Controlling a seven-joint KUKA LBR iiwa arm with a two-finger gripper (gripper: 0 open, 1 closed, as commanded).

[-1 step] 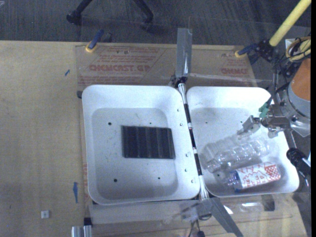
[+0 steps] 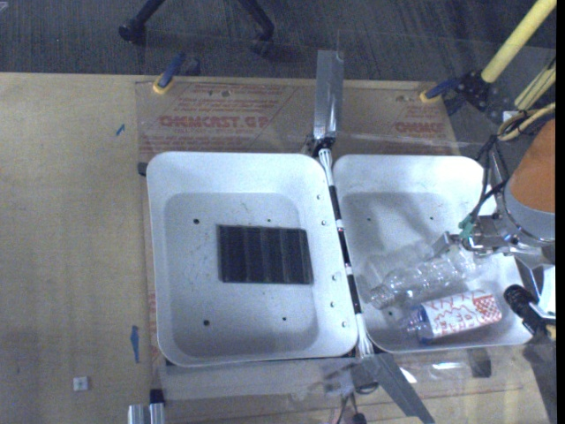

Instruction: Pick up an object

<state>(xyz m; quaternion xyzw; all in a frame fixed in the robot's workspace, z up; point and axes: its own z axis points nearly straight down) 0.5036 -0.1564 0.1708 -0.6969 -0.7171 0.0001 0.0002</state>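
A black ribbed rectangular block [image 2: 265, 254] lies flat in the middle of the left bin [image 2: 177, 184]. In the right bin [image 2: 397, 179], a crumpled clear plastic bottle [image 2: 419, 279] lies on its side near the front. Just in front of it lies a red-and-white patterned container [image 2: 455, 314] with a blue end. My gripper [image 2: 474, 235] reaches in from the right edge and hangs over the right side of the right bin, close above the right end of the clear bottle. Nothing can be seen held in it.
The arm's orange band [image 2: 537, 177] and cables hang over the right bin's right rim. A metal divider post [image 2: 327, 95] stands behind the seam between the bins. Clamps and yellow poles [image 2: 521, 29] sit at the back right. Open bench lies to the left.
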